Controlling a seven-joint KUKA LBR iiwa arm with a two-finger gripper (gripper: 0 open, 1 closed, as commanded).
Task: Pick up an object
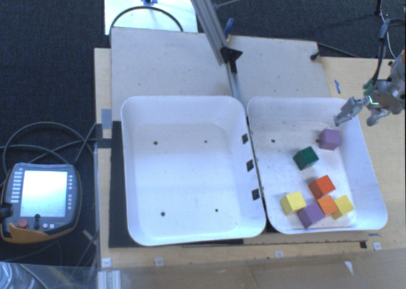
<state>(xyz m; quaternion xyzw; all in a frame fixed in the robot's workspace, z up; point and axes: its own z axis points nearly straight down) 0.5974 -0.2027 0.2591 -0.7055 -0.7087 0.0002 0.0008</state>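
Near edge of the bench: a pale wooden bench top (190, 262) carries two shallow white bins side by side, both close to this edge.
Right bin, near corner: in the shallow white plastic right bin (365, 154) five small cubes crowd together toward the near right corner.
Cluster, nearest: a purple wooden cube (311, 213) sits nearest, with a yellow wooden cube (293, 202) just beside it on the left.
Cluster, right side: a small orange cube (327, 205) touches the purple one, and a second yellow cube (343, 206) lies at its right, near the bin's right wall.
Cluster, far side: a red-orange cube (321, 186) sits just behind the small orange one.
Right bin, middle: a dark green cube (306, 157) stands alone, apart from the cluster.
Right bin, far right: a pale purple cube (328, 139) lies beyond the green one, toward the far right corner.
Left bin: the shallow white plastic left bin (136, 173) touches the right bin along their shared walls.
Beside the bench, left: a grey teach pendant with an orange rim (41, 202) lies on the dark floor with its cable looped around it.
Gripper: the two-finger metal gripper (363, 105) hangs over the right bin's far right corner, just beyond the pale purple cube; its fingers stand apart with nothing between them.
Far edge: a grey board (171, 63) covers the bench top behind the bins, crossed by a slanted metal pole (206, 12).
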